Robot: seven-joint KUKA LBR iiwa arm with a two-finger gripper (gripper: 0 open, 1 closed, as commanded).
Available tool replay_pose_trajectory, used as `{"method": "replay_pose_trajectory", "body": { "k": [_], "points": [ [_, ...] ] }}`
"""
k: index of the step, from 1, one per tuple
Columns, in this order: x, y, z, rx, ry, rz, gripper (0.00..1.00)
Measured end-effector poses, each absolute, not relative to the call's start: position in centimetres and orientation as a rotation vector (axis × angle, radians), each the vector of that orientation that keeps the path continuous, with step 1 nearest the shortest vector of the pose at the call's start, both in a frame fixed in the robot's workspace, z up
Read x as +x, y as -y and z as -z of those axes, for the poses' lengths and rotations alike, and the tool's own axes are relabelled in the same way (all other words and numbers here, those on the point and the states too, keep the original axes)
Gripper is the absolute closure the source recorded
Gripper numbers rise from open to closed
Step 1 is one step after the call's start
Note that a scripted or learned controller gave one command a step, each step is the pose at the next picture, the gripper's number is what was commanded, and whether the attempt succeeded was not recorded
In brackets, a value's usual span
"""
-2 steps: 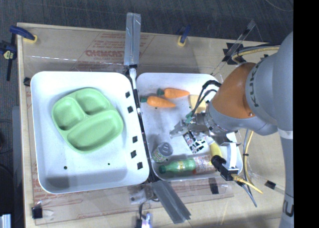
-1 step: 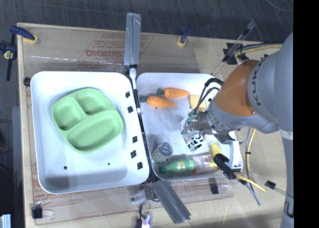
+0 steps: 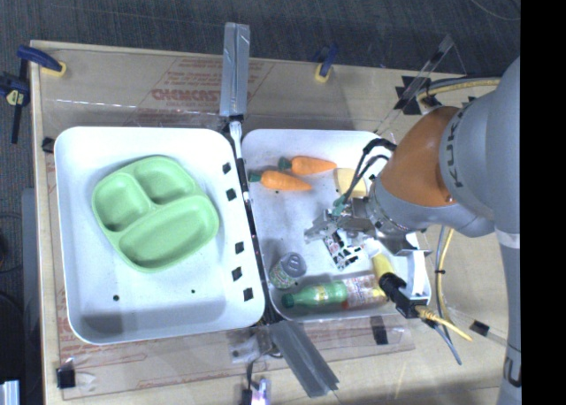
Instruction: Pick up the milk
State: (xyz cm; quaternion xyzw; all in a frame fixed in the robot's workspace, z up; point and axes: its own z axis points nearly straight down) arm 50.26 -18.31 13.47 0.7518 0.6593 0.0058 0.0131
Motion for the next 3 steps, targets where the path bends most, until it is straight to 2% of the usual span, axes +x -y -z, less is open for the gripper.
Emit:
{"method": "replay_pose_trajectory", "body": {
  "k": [1, 2, 3],
  "points": [
    [52.3, 20.1, -10.5, 2.366, -2.043, -0.014, 0.0],
    [49.3, 16.5, -16.0, 2.291, -2.153, 0.0, 0.0],
    [52.8, 20.0, -11.0, 2.249, -2.169, -0.015, 0.0]
  ]
}}
